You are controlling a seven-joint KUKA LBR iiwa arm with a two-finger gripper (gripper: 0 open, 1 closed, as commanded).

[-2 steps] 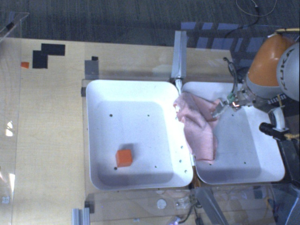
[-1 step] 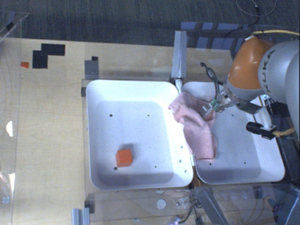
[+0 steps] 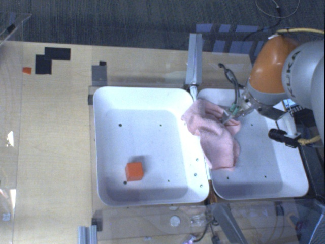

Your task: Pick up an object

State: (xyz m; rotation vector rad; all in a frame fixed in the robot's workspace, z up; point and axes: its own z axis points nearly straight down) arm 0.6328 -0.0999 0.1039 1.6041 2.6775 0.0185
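A pink cloth (image 3: 216,139) lies crumpled across the left side of the right bin (image 3: 269,177), its left edge draped over the divider between the two bins. My gripper (image 3: 230,117) reaches in from the right and is shut on the cloth's upper right corner, where the fabric bunches up between the fingers. A small orange block (image 3: 134,171) rests on the floor of the left bin (image 3: 152,111), near its front left, well away from the gripper.
The arm's orange band (image 3: 269,67) and grey wrist hang over the right bin's back right corner. A cable (image 3: 231,80) loops above the gripper. A metal post (image 3: 194,60) stands behind the bins' shared edge. Black and orange markers (image 3: 48,60) lie on the bench at far left.
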